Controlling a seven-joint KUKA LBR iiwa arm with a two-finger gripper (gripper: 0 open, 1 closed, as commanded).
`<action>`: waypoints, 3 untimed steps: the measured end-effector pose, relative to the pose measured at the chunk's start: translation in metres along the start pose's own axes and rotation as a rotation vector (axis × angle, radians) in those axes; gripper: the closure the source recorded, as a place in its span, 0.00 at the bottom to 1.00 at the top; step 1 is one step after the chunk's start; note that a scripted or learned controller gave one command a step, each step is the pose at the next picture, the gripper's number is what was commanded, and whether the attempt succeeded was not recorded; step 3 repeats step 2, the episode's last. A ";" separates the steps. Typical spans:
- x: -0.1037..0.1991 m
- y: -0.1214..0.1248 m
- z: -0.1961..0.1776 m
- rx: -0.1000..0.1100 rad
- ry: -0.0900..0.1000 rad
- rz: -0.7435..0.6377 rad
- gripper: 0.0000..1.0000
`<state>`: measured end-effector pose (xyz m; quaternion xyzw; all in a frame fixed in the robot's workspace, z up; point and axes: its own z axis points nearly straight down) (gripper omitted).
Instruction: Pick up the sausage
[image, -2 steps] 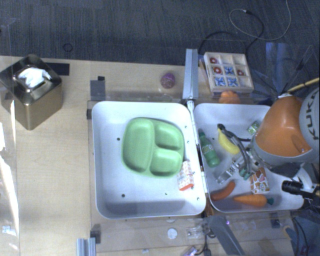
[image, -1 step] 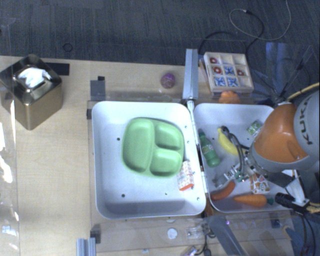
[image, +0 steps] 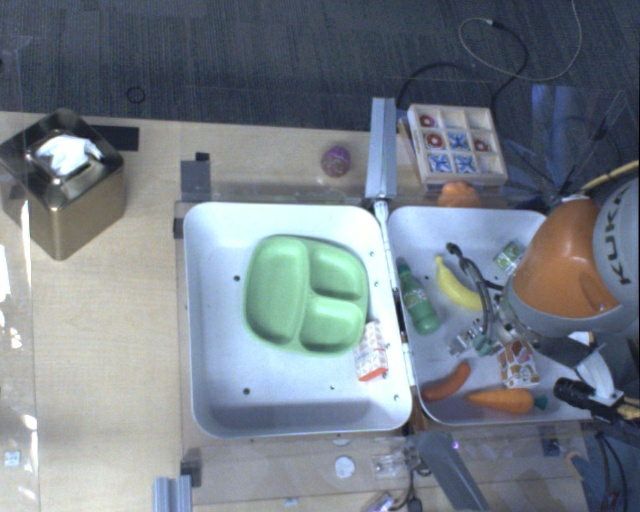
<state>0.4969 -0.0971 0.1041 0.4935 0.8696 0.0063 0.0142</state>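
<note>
My tool (image: 478, 335) hovers above the right bin (image: 425, 232); grip state unreadable. Sausage (image: 447, 381) lies near the carrot (image: 500, 400). Descend centred, fingers straddling the sausage's width.

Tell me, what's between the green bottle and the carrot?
The sausage lies between the green bottle and the carrot, on the right bin's floor in the camera view.

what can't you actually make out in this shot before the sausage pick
- Gripper, camera view: too small and tangled against the bin floor to tell its finger state.
- Right bin: its right part is hidden under the arm.
- Sausage: its left tip meets the bin wall in shadow; contact is unclear.
- Small packet: print too blurred to read.
- Carrot: its right end is partly covered by dark hardware.
</note>
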 end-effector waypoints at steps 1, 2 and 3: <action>-0.023 0.027 0.013 0.011 0.010 -0.134 1.00; -0.082 0.062 -0.067 0.015 0.014 -0.293 1.00; -0.082 0.062 -0.067 0.015 0.014 -0.293 1.00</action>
